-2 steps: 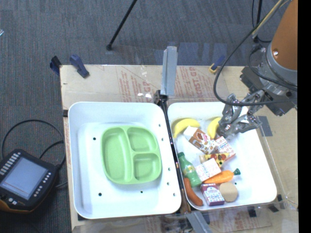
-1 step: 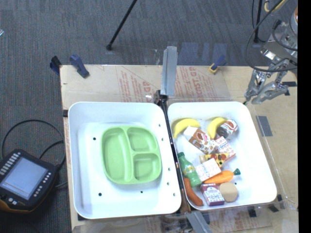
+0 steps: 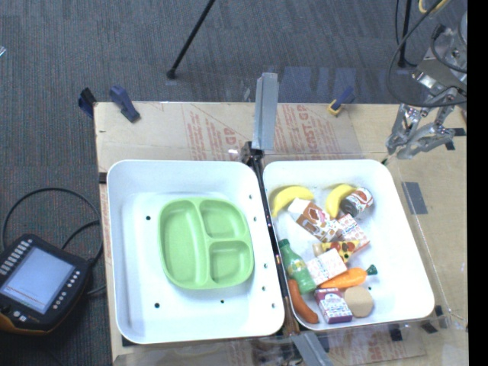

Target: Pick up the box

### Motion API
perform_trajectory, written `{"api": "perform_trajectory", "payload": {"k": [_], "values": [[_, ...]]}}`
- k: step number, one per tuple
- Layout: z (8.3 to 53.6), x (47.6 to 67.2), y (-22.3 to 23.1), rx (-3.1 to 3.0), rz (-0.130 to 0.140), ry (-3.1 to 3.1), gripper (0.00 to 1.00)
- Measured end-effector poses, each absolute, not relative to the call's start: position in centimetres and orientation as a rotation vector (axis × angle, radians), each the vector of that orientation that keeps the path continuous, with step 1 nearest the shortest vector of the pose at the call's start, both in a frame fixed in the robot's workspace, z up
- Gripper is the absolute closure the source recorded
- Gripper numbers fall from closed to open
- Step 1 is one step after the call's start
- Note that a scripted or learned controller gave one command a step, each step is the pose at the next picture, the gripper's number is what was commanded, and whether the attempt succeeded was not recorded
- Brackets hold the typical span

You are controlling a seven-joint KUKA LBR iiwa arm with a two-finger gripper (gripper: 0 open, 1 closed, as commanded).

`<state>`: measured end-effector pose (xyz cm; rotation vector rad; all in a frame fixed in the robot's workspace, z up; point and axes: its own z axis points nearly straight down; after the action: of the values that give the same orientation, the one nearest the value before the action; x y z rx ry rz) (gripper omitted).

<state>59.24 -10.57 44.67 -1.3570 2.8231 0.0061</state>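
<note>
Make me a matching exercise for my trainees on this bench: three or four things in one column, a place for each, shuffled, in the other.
Things:
1. green divided plate
2. claw
3. carrot
4. two bananas

Places:
A. outside the bins, beyond the right bin's far right corner
B. far end of the right bin
C. middle of the left bin
D. near end of the right bin, among the small boxes

Pairs: 1-C, 2-A, 3-D, 4-B
</note>
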Motion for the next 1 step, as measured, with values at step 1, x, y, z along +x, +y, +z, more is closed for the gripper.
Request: {"api": "perform_trajectory", "payload": {"k": [1], "values": [[45.61, 59.39, -10.51, -1.349, 0.009, 2.822, 1.00]]}}
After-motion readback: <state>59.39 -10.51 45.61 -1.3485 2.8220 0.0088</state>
